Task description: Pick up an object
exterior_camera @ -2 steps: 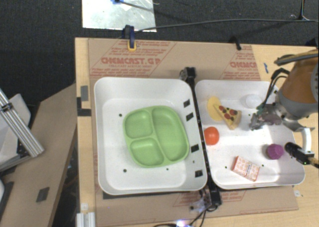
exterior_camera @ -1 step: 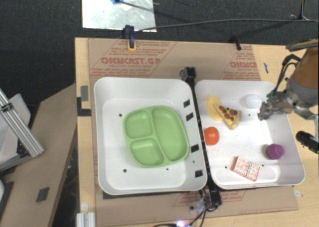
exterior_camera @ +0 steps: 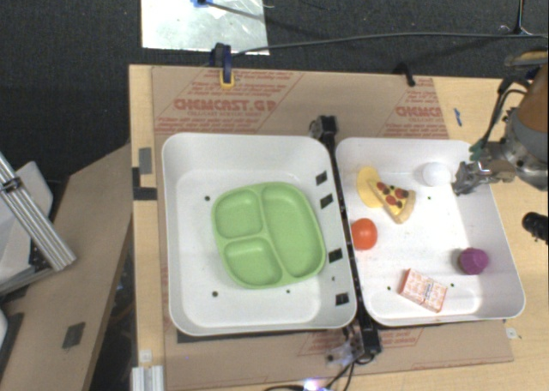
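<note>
White ball sits just beside the gripper – can't tell its state – so the arm's best bet is centring over it, clear of the bin wall.

Arm in from right, hand low.

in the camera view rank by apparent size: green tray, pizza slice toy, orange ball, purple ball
1. green tray
2. pizza slice toy
3. orange ball and purple ball: these look alike, so no ranking between them.
</note>
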You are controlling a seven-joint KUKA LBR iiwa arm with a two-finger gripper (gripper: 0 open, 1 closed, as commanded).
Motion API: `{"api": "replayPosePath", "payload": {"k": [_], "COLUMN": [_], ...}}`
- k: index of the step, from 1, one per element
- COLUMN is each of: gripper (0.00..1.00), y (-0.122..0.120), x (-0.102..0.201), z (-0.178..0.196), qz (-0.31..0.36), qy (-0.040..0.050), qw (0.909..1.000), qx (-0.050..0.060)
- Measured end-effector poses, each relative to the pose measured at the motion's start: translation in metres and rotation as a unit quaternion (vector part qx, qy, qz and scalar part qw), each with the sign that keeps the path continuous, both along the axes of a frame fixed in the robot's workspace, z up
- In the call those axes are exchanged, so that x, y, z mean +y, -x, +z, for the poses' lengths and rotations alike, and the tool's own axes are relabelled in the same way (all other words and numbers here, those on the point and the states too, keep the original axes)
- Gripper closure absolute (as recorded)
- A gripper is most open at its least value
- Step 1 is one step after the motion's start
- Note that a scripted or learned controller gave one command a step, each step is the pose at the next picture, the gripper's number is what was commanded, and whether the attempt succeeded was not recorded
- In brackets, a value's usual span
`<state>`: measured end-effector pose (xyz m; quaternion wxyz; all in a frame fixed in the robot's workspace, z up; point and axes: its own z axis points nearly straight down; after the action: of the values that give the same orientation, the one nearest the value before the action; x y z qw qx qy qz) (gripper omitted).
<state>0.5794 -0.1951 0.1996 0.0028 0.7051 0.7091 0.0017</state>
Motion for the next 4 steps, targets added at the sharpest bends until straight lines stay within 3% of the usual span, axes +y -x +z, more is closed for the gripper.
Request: {"api": "replayPosePath", "payload": {"k": [1,4], "gripper": [1.00,1.00], "y": [-0.001,-0.001], "x": [0.000,0.149], "z": [0.022,0.007], "qz": [0.000,0.002], "qy": [-0.0002,-0.0018], "qw": [1.0000,1.0000], "qx": [0.001,0.003]}}
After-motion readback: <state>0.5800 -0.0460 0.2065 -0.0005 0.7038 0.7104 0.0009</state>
